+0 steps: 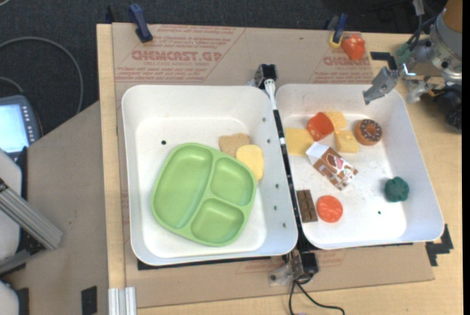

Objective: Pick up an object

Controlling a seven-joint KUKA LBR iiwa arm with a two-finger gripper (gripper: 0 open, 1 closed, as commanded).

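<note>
The camera view showed two white bins side by side on a brown board, the left bin point(139, 115) holding a green divided plate point(203, 194) with a tan toast piece point(233, 144) and a pale yellow piece point(250, 159) touching its upper right rim. The right bin point(418, 189) held the candidate objects: an orange-red piece point(320, 125) pressed against yellow blocks point(346, 139), a yellow wedge point(297, 140) beside the divider, a brown doughnut point(367, 131), a printed packet point(335, 166), a chocolate bar point(306, 205), a red disc point(329, 208) and a dark green lump point(396, 189) standing well apart from the others. The gripper point(382, 86) hung at the far right corner of the right bin, above its rim; one grey finger showed, and whether the fingers were spread or pressed together could not be told, and nothing was seen between them. No object appeared to be picked yet. Judged risks: a descent at the present position would strike the bin rim; a grasp into the central cluster could pinch two touching pieces or push them aside; the flat bar and packet would likely slip from the fingers. The board carried red lettering that read roughly "CHEMCAST GP", and the packet's printing was too small to read
</note>
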